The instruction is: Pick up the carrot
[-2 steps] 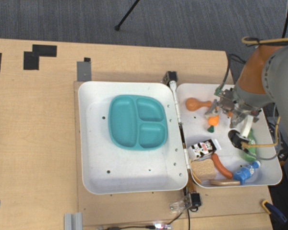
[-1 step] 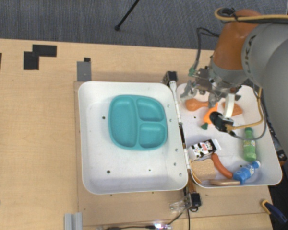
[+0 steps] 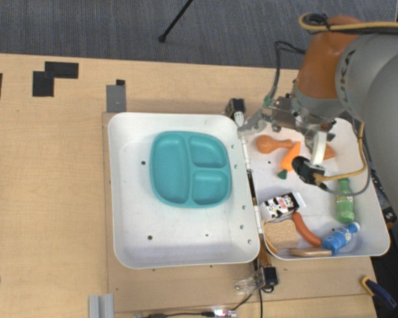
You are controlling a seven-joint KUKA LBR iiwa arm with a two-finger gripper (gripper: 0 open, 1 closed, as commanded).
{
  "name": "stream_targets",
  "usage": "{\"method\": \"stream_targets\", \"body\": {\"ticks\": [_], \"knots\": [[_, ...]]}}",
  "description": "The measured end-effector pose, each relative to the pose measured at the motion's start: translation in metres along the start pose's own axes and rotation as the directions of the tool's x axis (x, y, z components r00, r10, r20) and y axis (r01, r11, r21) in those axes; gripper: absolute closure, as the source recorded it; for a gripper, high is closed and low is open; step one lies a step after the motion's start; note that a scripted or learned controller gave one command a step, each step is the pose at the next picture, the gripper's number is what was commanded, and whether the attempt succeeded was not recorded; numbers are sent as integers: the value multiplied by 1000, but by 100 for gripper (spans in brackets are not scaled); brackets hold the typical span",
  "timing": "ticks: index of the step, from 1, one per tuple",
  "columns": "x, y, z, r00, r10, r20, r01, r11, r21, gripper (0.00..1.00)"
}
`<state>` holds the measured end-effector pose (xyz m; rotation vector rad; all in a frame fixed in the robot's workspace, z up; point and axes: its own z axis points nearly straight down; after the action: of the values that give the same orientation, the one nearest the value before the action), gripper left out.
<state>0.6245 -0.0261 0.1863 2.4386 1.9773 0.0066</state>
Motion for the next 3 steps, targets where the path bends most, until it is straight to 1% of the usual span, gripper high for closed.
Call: {"method": "stream_targets", "body": {"ticks": [1, 2, 3], "knots": [[-63, -30, -13, 976, -219, 3, 219, 976, 1, 0], [-74, -2, 101, 984, -177, 1, 177, 984, 12, 0], [-72, 3, 84, 983, -183, 2, 183, 983, -3, 100]]}}
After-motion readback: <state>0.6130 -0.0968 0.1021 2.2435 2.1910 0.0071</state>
